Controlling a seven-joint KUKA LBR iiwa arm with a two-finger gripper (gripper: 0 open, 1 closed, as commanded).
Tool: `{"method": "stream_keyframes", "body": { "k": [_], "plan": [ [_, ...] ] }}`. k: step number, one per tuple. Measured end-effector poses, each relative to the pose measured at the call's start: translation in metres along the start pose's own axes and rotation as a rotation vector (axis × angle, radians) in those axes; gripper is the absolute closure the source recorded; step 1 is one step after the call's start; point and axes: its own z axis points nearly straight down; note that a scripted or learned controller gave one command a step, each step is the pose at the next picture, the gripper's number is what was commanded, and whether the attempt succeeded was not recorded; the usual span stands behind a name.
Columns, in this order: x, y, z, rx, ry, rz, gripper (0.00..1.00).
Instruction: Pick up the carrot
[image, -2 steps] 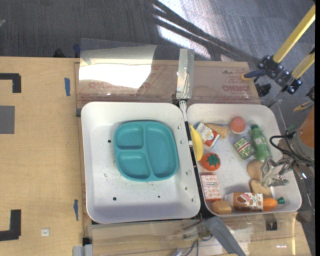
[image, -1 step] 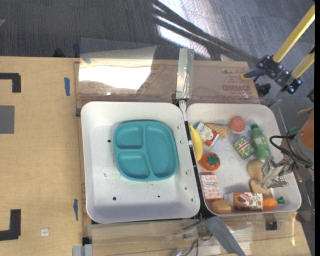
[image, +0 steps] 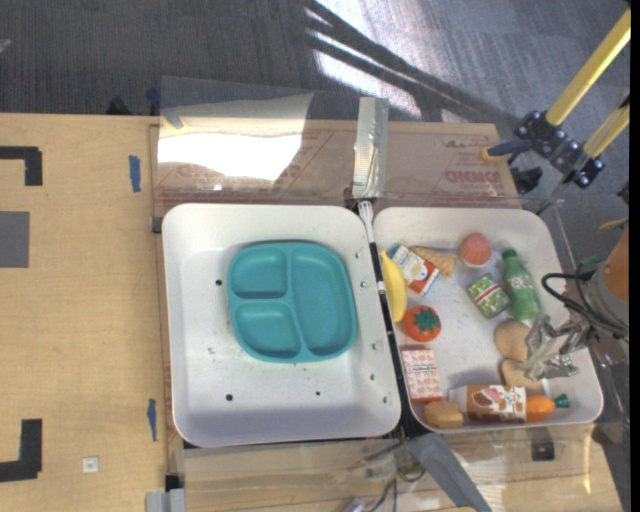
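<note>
Two white bins side by side on bench (image: 80, 330). Left bin (image: 190, 400): teal tray (image: 293, 301) near centre. Right bin (image: 560, 260): banana (image: 394, 288) along left wall, tomato (image: 422, 322) beside it, green bottle (image: 519, 283) upper right, carrot (image: 541, 406) near front wall beside ketchup bottle (image: 490, 402). Tool (image: 551, 352) low at right side, just above carrot.
</note>
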Motion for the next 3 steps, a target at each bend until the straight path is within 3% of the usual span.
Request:
{"method": "stream_keyframes", "body": {
  "k": [1, 2, 3],
  "plan": [
    [-0.021, -0.006, 0.008, 0.002, -0.003, -0.022, 1.00],
    [-0.118, -0.028, -0.009, 0.002, -0.005, 0.047, 1.00],
    [-0.164, -0.041, -0.196, 0.012, -0.018, -0.092, 1.00]
  ]
}}
